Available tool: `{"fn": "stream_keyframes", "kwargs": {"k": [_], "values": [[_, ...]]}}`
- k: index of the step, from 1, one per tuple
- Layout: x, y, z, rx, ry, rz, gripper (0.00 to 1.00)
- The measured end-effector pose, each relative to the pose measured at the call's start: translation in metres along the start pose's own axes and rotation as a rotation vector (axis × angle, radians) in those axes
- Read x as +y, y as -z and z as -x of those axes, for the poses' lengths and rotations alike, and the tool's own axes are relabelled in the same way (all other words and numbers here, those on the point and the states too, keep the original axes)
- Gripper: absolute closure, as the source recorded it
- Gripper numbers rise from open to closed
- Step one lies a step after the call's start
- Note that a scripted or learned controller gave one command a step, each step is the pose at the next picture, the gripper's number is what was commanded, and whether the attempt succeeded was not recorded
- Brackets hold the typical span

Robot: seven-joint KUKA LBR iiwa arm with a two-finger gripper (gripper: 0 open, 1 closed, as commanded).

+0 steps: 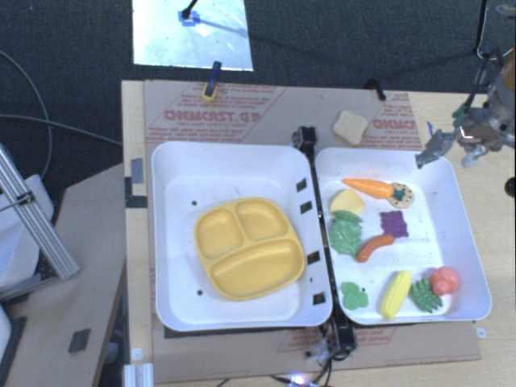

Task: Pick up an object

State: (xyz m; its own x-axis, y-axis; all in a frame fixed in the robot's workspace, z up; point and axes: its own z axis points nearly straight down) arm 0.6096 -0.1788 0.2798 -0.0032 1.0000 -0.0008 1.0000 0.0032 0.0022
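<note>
My gripper (pixel 448 152) hangs over the far right corner of the right bin (pixel 461 208), open, with nothing between its two fingers. In that bin lie toy foods: an orange carrot (pixel 367 188) with a round cookie (pixel 401 194) at its tip, a yellow wedge (pixel 347 202), a green broccoli piece (pixel 345 235), a purple piece (pixel 393 223), a brown-orange sausage (pixel 373 247), a corn cob (pixel 396 293), a small green piece (pixel 354 296), a dark green leafy piece (pixel 425 296) and a pink-red fruit (pixel 444 280). The carrot is the nearest to the gripper, down and left of it.
The left bin (pixel 173 216) holds a yellow sectioned plate (pixel 248 247). A beige sponge-like block (pixel 351 127) lies on the board behind the right bin. A blue and yellow tool (pixel 212 82) rests at the board's far edge. A metal sheet (pixel 192 22) lies beyond.
</note>
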Motion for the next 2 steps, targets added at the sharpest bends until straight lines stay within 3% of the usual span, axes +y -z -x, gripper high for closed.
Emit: {"fn": "stream_keyframes", "kwargs": {"k": [1,2], "values": [[-0.039,-0.098,-0.096,0.006,0.008,-0.011,0.0],[-0.112,-0.193,-0.052,0.003,-0.008,-0.013,0.0]]}}
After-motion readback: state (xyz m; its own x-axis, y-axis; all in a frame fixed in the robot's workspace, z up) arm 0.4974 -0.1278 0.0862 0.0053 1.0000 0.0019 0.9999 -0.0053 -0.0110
